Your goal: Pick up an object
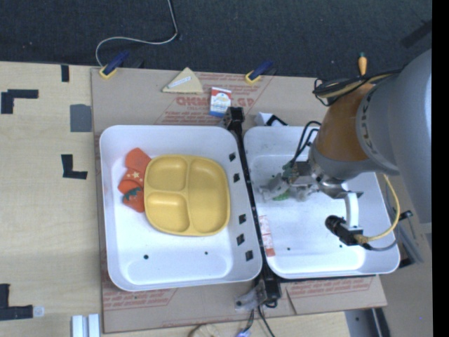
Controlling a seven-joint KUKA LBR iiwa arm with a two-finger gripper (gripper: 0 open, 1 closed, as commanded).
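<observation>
Yellow plate (188,194) long axis level.

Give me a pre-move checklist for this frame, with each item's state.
1. Gripper is over the right bin: ok.
2. Something small and greenish lies near the gripper: ok, but what it is, cannot tell.
3. Object held between the fingers: cannot tell, too blurred.
4. Yellow plate sits flat in the left bin, away from the arm: ok.
5. Orange items are partly tucked at the plate's left edge, hard to grasp: not ok.
6. Cable at the wrist hangs over the right bin: cannot tell if it will snag.
</observation>
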